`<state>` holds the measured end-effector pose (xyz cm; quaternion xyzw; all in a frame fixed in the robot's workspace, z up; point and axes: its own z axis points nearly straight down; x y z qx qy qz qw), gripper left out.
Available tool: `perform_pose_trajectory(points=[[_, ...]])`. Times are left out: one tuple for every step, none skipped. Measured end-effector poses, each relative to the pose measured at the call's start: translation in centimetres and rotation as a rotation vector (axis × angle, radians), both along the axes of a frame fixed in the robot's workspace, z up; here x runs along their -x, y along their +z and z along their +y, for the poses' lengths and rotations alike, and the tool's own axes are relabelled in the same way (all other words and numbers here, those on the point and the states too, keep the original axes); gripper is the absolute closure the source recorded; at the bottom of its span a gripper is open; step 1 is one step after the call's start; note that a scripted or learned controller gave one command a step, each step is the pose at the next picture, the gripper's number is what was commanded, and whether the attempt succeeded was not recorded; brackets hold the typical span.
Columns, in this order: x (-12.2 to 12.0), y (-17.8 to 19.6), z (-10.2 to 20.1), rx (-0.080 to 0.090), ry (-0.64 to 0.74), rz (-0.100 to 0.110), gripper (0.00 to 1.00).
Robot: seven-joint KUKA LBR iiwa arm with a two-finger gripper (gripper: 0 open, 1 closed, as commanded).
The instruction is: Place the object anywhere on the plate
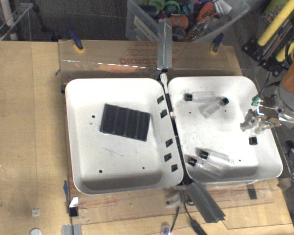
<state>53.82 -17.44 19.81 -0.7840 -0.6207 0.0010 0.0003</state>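
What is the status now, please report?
Gripper over right bin, nothing seen between its fingers. Clear vials lie in that bin. Dark plate in left bin, unobstructed.

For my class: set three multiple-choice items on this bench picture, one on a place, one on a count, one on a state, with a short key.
1. Where does the black ribbed plate lie?
A. left bin
B. right bin
C. on the bench

2. How many clear tubes with black caps lie in the right bin?
A. one
B. four
C. seven

3. How does the plate lie?
A. bare on top
B. under a tube
C. on edge

Key: 1 A, it rests in the left bin. 2 B, two near the far wall, two near the front. 3 A, nothing on it.
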Motion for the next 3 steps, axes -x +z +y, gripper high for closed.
perform_pose_trajectory(points=[[-0.3,6.3,1.2,0.001,-0.359,-0.001,1.0],[-2.5,9.9,4.3,0.001,-0.773,0.001,1.0],[-1.9,18.3,6.6,0.002,-1.109,0.0,1.0]])
